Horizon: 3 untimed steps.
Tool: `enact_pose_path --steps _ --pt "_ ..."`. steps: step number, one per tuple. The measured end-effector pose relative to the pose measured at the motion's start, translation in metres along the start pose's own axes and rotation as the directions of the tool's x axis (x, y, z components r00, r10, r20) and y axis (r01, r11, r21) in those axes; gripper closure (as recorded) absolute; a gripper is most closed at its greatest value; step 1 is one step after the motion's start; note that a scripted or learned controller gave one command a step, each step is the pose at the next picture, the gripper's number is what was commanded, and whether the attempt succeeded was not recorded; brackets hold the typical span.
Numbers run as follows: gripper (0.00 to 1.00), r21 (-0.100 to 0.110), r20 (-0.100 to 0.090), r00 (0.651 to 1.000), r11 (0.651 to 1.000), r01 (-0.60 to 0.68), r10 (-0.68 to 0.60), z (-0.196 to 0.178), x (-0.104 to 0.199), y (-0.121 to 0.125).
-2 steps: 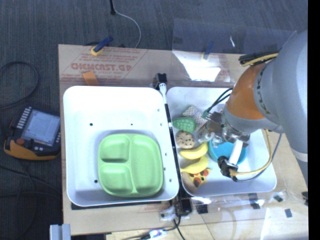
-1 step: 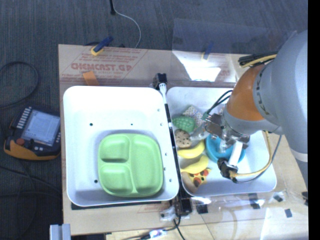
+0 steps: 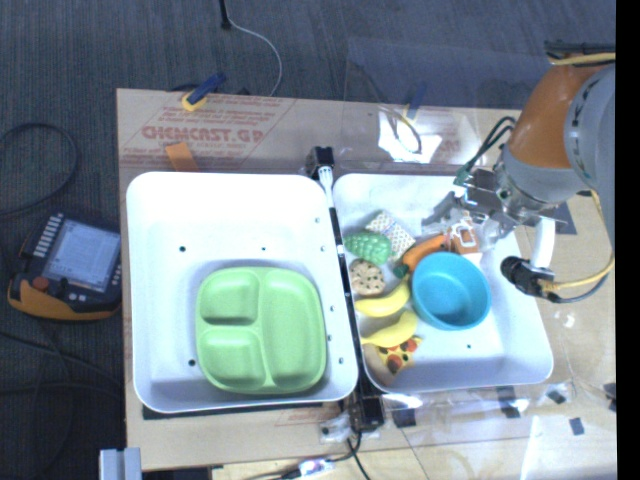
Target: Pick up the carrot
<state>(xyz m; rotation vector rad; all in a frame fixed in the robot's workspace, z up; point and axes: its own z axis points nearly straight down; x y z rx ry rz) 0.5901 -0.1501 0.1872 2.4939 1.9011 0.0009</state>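
The carrot (image 3: 424, 249) is orange with a green tip. It lies slanted in the right bin (image 3: 520, 348), pressed against the upper left rim of a blue bowl (image 3: 450, 290). My gripper (image 3: 458, 223) hangs just over the carrot's right end, at the bowl's far edge. The grey arm with its orange band (image 3: 545, 118) reaches in from the upper right. Whether the gripper touches the carrot cannot be made out.
Left of the carrot lie a green knobbly fruit (image 3: 366, 246), a checked packet (image 3: 392, 232), a cookie (image 3: 366, 279) and a banana (image 3: 385, 303). Another yellow toy (image 3: 392, 346) sits near the front. A green divided plate (image 3: 262, 330) rests in the left bin (image 3: 200, 218).
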Motion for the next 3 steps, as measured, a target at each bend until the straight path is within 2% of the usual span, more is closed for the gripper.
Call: enact_pose_path --steps 1,2,3 --pt "0.00 -0.003 -0.001 0.998 0.998 0.063 -0.063 0.081 0.017 0.005" --pt "0.00 -0.023 -0.023 0.942 0.942 -0.335 0.335 0.088 0.007 -0.027" --pt "1.00 -0.027 -0.024 0.943 0.942 -0.333 0.333 0.077 0.007 -0.025"
